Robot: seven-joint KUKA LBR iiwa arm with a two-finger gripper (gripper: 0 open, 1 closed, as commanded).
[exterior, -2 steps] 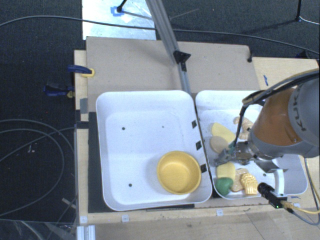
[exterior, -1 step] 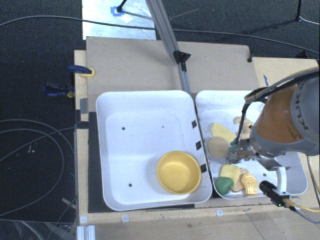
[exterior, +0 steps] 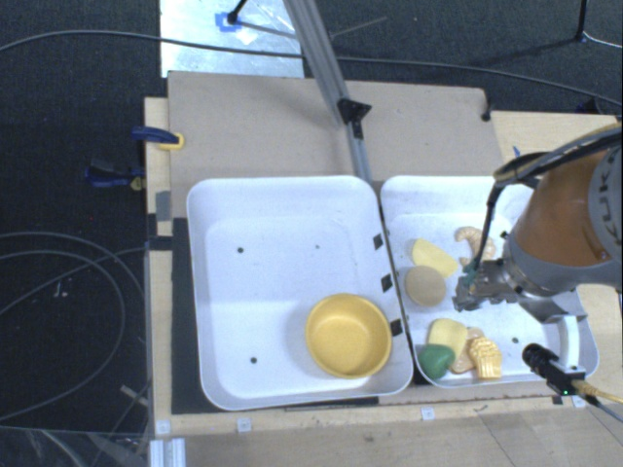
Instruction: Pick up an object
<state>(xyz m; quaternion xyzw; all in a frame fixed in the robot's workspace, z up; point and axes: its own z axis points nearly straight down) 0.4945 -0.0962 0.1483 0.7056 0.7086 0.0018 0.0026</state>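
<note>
Gripper (exterior: 471, 290) hangs low in the right bin (exterior: 409, 195), beside a tan ball (exterior: 424, 286), likely lining up a grab. Jaw state can't be told. Yellow bowl (exterior: 348, 335) sits in the left bin (exterior: 234, 202).

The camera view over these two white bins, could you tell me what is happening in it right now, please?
A grey robot arm with an orange band reaches in from the right, its gripper low over the right white bin. That bin holds a round beige ball, a pale yellow wedge, a green piece and a yellow ridged toy. Nothing is visibly held. A yellow plastic bowl sits in the left white bin.
</note>
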